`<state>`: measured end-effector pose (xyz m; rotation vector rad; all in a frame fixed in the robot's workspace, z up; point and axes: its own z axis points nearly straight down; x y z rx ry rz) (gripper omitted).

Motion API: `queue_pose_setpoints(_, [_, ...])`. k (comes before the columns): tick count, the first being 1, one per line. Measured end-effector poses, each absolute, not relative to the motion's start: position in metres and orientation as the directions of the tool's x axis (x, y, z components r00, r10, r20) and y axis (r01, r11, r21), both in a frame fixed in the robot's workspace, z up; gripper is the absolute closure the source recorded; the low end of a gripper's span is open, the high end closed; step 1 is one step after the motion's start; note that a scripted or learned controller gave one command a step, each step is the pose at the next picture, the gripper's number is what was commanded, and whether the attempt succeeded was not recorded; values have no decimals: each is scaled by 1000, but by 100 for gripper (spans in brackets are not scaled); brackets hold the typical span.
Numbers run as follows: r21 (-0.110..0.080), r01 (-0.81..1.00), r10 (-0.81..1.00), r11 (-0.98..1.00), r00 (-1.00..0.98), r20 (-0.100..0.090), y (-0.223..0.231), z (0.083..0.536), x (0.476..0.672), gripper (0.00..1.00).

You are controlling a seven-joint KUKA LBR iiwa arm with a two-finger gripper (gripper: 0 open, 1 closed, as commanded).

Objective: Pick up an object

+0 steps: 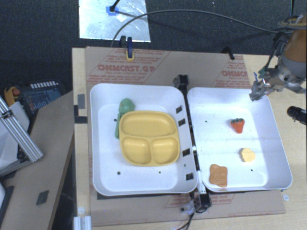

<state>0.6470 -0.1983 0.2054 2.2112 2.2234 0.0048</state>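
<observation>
The gripper (257, 91) hangs over the right bin's (276, 128) two o'clock corner; whether its jaws are parted I cannot tell. Inside lie a strawberry (238, 125), yellow piece (247, 155) and, at seven o'clock, toast (218, 175).

The right shallow white bin (268, 128) lies mostly bare around three small well-separated pieces; a yellow divided plastic plate (148, 137) crowds the left shallow white bin (103, 128).

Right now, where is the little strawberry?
The strawberry lies in the right bin, toward its far side, above the yellow piece.
</observation>
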Motion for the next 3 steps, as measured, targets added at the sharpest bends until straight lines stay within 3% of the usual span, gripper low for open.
queue_pose_setpoints(3, [2, 1000, 1000, 11, -11, 2, -25, 227, 649, 100])
